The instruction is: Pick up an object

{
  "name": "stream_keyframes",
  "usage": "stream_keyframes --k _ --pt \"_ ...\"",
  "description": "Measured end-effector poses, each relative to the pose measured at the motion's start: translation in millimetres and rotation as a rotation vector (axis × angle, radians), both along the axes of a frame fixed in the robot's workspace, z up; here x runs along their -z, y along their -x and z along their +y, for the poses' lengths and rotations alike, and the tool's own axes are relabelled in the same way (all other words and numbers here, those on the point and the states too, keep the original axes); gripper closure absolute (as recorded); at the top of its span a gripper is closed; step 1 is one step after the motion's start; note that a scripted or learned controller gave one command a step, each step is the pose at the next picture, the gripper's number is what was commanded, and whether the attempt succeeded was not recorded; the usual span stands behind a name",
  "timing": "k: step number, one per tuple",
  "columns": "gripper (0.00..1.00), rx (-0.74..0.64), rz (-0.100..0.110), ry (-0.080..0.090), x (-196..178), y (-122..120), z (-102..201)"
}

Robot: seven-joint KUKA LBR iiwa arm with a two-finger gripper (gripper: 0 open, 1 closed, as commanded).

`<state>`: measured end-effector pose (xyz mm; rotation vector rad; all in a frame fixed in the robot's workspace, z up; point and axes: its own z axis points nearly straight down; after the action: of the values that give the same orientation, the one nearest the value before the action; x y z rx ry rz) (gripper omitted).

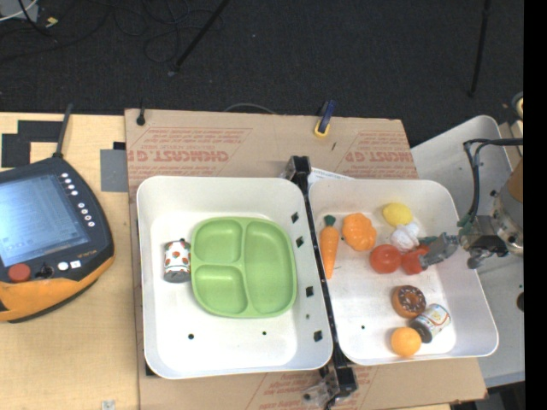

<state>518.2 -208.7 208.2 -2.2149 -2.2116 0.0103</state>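
**Gripper low at the right bin's edge, beside the red toys**

An orange ball (405,341) lies at the near edge of the right bin (461,348), with a small labelled jar (432,319) touching it and a chocolate donut (408,300) just behind. Farther back sit a red tomato (385,259), a smaller red piece (412,260), a white object (408,235), a yellow lemon (396,213), an orange pepper (358,231) and a carrot (328,245) along the divider. The gripper (438,248) reaches in from the right, its tips just beside the small red piece; whether the fingers are spread or closed cannot be told, and nothing is seen clamped between them. In the left bin (162,331), a green divided plate (243,266) fills the middle, and a spotted can (176,260) stands touching its left rim. A pendant with a screen (47,229) rests on the bench to the left.
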Motion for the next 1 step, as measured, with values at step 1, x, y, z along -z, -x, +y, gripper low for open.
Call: stream_keyframes --k 1 --pt "0.00 -0.002 -0.011 0.003 -5.9 -2.3 -0.4"
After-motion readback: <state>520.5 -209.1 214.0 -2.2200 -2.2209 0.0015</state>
